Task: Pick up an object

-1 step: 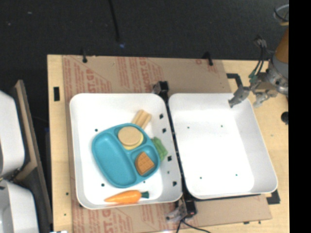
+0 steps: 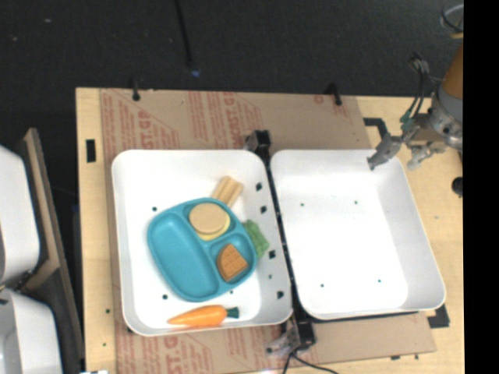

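The left bin (image 2: 132,185) holds a blue divided plate (image 2: 181,262) with a round tan cookie (image 2: 210,219) and a brown waffle piece (image 2: 232,262) in its compartments. A tan wooden block (image 2: 228,189) lies just behind the plate, a green leafy piece (image 2: 256,238) at its right rim, and an orange carrot (image 2: 201,315) along the bin's front wall. My gripper (image 2: 399,151) hangs at the far right corner of the right bin (image 2: 351,240), fingers spread apart with nothing between them, well away from all the objects.
Both bins rest on a cardboard-covered bench (image 2: 195,115). A black clamp (image 2: 260,140) sits between the bins at the back. White furniture stands at the left edge (image 2: 15,232).
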